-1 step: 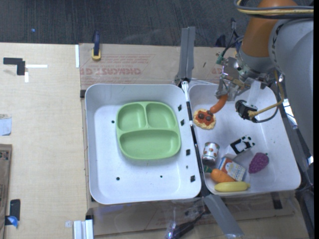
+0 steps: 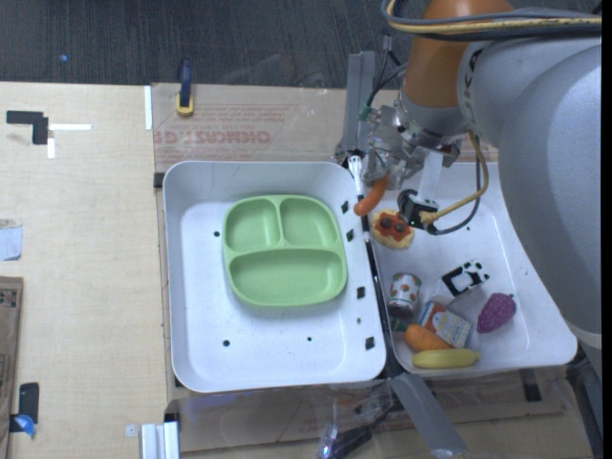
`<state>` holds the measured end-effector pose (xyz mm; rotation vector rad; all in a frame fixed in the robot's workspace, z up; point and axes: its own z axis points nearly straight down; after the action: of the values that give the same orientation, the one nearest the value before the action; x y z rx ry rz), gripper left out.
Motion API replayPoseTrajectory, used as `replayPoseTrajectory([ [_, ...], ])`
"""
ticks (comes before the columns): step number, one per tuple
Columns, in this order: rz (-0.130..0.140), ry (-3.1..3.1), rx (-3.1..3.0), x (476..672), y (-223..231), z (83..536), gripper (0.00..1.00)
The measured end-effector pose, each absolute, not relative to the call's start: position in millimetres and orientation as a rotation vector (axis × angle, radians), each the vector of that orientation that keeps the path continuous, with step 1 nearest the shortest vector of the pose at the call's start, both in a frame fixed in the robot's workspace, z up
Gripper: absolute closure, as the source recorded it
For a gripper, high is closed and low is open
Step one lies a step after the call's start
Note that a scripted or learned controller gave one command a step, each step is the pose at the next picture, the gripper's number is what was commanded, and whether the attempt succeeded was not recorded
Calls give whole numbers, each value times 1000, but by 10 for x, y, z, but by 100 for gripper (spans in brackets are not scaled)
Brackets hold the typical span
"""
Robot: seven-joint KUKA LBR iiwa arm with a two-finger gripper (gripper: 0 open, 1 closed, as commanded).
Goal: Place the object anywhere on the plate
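Observation:
A light green divided plate (image 2: 284, 250) lies in the left white bin (image 2: 191, 352), with nothing on it. My gripper (image 2: 379, 172) hangs over the near-left corner of the right bin, by the wall between the two bins. A slim orange-red carrot-like toy (image 2: 370, 197) dangles tilted from between its fingers, its lower end over the divider. The gripper is shut on the toy's upper end. The plate's right rim is a short way left of the toy.
The right bin (image 2: 535, 256) holds a pizza-slice toy (image 2: 393, 229), a small can (image 2: 404, 293), a black-and-white piece (image 2: 466, 277), a purple fruit (image 2: 495, 312), a packet (image 2: 451, 326), an orange carrot (image 2: 421, 337) and a yellow banana (image 2: 446, 358). A yellow-handled clamp (image 2: 185, 92) sits behind the left bin.

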<state>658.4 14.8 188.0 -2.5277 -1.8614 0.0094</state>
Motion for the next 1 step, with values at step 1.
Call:
replayPoseTrajectory([
  [1, 10, -1913, -2489, 6107, 800, 1887, 100],
])
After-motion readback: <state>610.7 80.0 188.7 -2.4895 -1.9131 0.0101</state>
